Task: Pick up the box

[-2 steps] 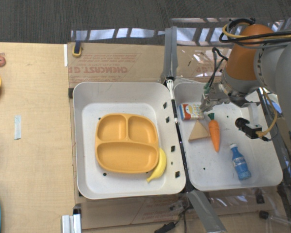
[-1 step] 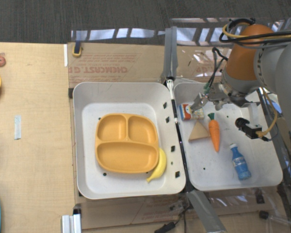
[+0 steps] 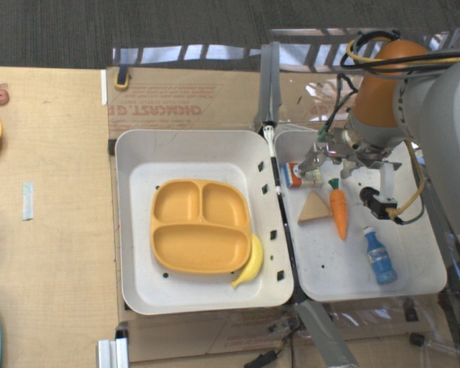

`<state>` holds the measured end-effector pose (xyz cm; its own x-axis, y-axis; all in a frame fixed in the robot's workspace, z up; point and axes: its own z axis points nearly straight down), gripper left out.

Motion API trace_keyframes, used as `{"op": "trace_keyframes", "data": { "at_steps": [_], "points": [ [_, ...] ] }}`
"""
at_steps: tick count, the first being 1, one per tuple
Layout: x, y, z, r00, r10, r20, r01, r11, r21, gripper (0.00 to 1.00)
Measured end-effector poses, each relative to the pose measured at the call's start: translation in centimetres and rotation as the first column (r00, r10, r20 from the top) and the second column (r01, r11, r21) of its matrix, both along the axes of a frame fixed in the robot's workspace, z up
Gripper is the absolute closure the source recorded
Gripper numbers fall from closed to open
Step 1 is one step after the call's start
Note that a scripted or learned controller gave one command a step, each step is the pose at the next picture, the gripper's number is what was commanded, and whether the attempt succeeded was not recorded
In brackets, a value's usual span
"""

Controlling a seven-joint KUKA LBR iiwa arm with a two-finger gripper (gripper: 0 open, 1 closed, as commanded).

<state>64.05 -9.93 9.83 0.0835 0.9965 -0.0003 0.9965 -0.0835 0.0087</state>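
Orange plastic catches the eye first: a divided tray (image 3: 202,227) sits in the middle of the left bin (image 3: 130,205), with a banana (image 3: 249,263) curled against its lower right corner, both well out of the arm's way. The work is all in the right bin (image 3: 414,282). The box (image 3: 293,175), a small red, white and blue carton, lies hard against that bin's left wall near the upper left corner, a tight spot for fingers to slip around. The gripper (image 3: 320,158) hangs over that same corner, just right of the box and partly over it, which fits a grasp being lined up or tried there. Whether it is spread or pinched I cannot tell from here; the metal parts blur together, and I would not say it has the box. Below the box a tan wedge (image 3: 314,208) and a carrot (image 3: 339,213) lie side by side, close enough that a sweep downward could nudge them. A blue bottle (image 3: 379,257) lies toward the lower right corner, clear of the action.
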Motion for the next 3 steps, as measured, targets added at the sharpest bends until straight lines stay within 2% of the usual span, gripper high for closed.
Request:
{"op": "trace_keyframes", "data": {
  "at_steps": [1, 2, 3],
  "points": [
    [0.2, 0.0, 1.1, 1.0, 0.002, 0.007, -0.002, 1.0, -0.001, 1.0],
    [0.2, 0.0, 1.1, 1.0, 0.002, 0.007, -0.002, 1.0, -0.001, 0.0],
    [2.1, 0.4, 0.0, 0.999, 0.033, 0.002, -0.033, 0.999, -0.002, 0.0]
  ]
}}
